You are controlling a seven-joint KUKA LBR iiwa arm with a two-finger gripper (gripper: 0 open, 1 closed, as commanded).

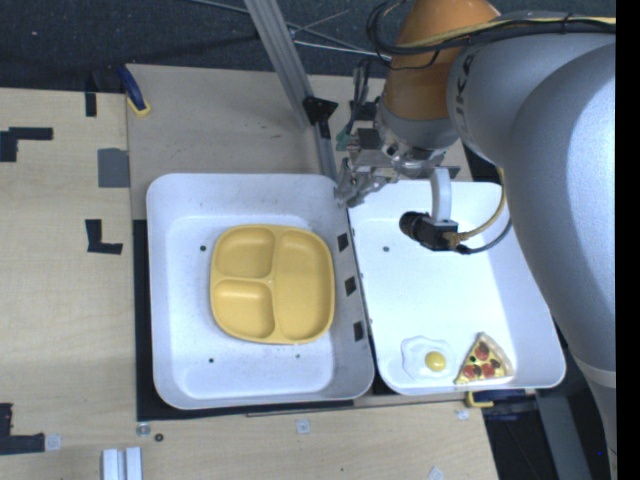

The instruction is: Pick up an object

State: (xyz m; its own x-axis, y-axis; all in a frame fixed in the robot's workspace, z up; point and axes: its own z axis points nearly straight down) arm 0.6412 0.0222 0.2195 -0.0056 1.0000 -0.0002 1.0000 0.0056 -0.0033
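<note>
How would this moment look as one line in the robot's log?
claw: top of right bin | fried egg, pizza slice: near corner | yellow plate: left bin

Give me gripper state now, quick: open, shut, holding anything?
Gripper: cannot be told from this view. It sits at the far edge between the two bins, with no object seen in it.

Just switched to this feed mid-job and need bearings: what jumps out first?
The yellow three-compartment plastic plate dominates, lying in the middle of the left white bin. Next comes the big grey arm with its orange band, reaching in over the right white bin's far edge. Two small toy foods, a fried egg and a pizza slice, sit at that bin's near edge.
</note>
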